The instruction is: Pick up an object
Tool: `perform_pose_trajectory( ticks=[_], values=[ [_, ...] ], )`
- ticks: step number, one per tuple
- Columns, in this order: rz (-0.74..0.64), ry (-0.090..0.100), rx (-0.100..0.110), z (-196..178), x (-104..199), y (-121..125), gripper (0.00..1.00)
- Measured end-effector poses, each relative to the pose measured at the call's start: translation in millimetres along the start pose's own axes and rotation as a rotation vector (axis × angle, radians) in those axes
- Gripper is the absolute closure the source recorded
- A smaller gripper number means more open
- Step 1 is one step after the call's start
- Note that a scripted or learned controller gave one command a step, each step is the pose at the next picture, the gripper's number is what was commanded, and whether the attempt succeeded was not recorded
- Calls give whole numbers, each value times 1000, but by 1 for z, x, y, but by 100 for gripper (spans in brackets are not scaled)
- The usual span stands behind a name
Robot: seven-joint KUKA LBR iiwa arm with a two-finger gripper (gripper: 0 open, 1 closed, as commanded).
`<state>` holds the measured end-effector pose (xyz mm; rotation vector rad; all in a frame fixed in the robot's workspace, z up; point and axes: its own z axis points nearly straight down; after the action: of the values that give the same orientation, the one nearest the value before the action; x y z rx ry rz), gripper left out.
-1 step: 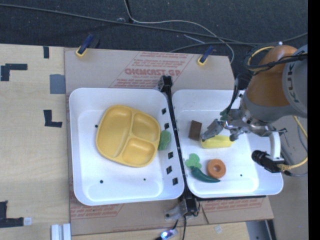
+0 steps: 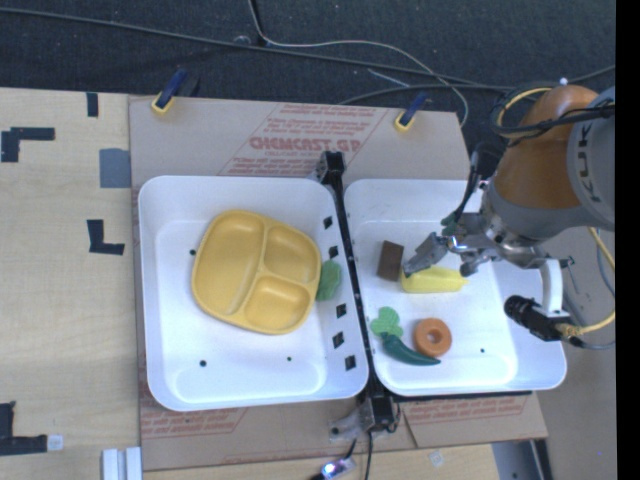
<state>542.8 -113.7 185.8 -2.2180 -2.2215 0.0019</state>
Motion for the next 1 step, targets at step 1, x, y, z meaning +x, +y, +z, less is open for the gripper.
perform_pose_trajectory(
  ticks=[1],
  values=[
    [0,-1,4,56,2,9,0]
  ],
)
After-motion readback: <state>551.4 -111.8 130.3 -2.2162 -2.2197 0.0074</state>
